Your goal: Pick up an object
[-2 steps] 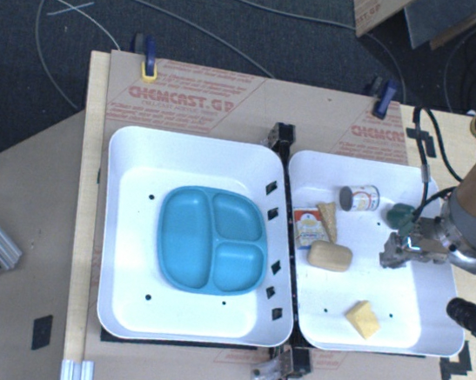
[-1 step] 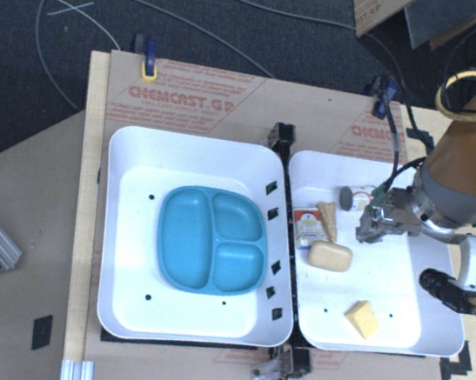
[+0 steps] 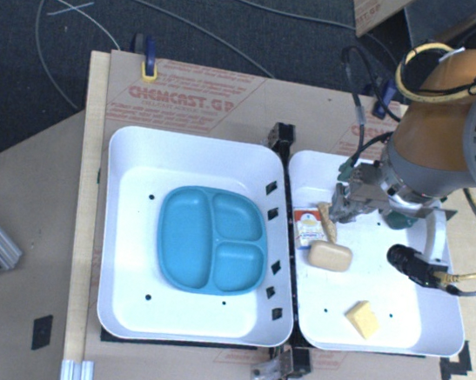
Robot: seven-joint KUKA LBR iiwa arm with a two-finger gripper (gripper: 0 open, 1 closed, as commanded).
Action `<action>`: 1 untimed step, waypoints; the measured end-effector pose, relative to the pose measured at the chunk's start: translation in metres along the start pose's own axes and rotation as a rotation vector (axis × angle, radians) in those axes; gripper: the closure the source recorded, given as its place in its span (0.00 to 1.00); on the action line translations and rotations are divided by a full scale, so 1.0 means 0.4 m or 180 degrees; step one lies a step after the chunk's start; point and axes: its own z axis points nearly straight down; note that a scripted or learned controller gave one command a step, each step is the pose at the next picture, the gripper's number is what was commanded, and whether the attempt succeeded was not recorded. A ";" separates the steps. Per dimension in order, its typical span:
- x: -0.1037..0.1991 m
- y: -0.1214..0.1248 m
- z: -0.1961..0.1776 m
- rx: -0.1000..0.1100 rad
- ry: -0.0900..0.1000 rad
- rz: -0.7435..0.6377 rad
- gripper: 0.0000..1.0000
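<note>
- Camera view, looking down at a slant, puts the pincer over the upper left part of the right bin, hanging from the grey arm with its orange band.
- Whether the pincer is spread or closed I cannot tell; its tips are lost in dark hardware, and nothing visibly sits between them.
- Just below and slightly left of the pincer lies a small red-and-white packet, flat on the bin floor close to the bin's left wall.
- Beside the packet, a slim tan stick-like piece lies at a tilt, its upper end close under the pincer.
- Below that rests a rounded beige block, smooth and soap-like, just beside the packet's lower end.
- A yellow wedge, sponge-like in look, lies well apart from the pincer toward the near right part of the bin.
- Left bin holds one smooth teal plate with three compartments, lying flat near its middle.
- Count: two shallow white bins, glossy with rounded corners; four loose objects in the right one, one plate in the left.
- Both bins rest on a brown cardboard sheet with red print, laid on the surface.
</note>
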 end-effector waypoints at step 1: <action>0.118 0.055 0.024 0.0007 0.0001 0.0002 1.00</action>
